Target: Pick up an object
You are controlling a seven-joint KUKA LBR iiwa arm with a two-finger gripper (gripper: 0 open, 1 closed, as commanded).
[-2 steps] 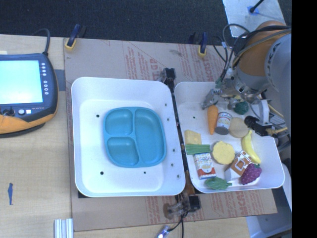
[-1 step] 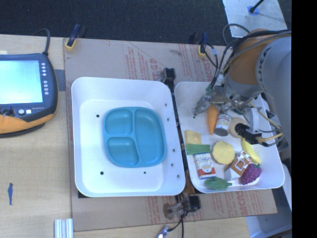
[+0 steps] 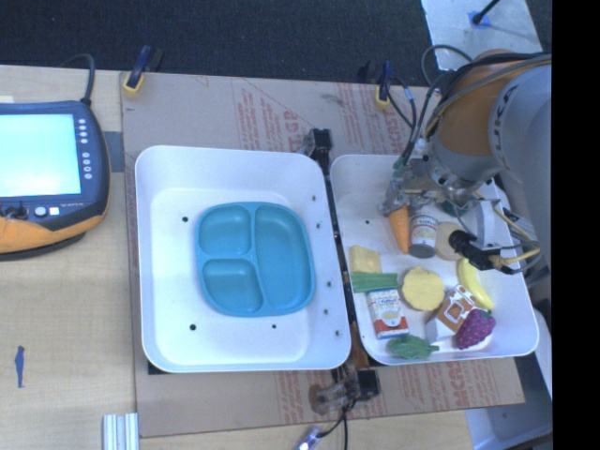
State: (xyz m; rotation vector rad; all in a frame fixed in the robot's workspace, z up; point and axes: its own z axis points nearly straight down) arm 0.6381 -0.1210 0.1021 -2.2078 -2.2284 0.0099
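1. The gripper (image 3: 405,200) hangs low over the upper part of the right bin (image 3: 356,181), the arm entering from the view's right; whether it is wide, narrow or holding anything cannot be told from this slanted view
2. The carrot (image 3: 400,228) lies directly under and just toward the viewer from the gripper, apparently touching it; its long axis runs roughly up and down the view, narrow end toward the viewer
3. The small can (image 3: 424,234) stands just beside the carrot, on its right in the view
4. Judgement: the carrot is the nearest candidate, so a grasp would call for closing across its short width, clear of the can
5. The left bin (image 3: 155,251) bears a blue divided plate (image 3: 253,256), well apart from the gripper
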